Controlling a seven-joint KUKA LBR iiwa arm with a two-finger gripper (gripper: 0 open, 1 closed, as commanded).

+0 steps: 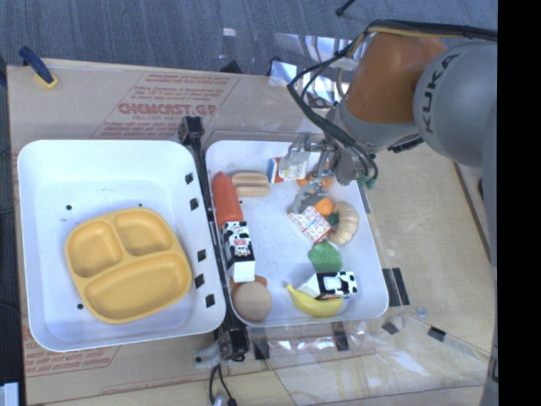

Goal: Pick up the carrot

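Observation:
The carrot (325, 207) is a small orange piece with a green end. It lies in the right bin (372, 265), near its far right side, between a red-and-white checked packet (309, 223) and a tan pastry (346, 224). My gripper (315, 194) hangs right over the carrot's upper left edge. Its metal fingers (304, 200) are spread open with nothing between them. The grey arm with the orange band (389, 74) reaches in from the upper right and hides the bin's far right corner.
The right bin also holds a red sausage (226, 200), a bun (250, 183), a cow-print carton (239, 248), an egg (252, 301), a banana (313, 304), a green vegetable (325, 255) and a small carton (283, 169). A yellow divided plate (128, 265) sits in the left bin (51, 167).

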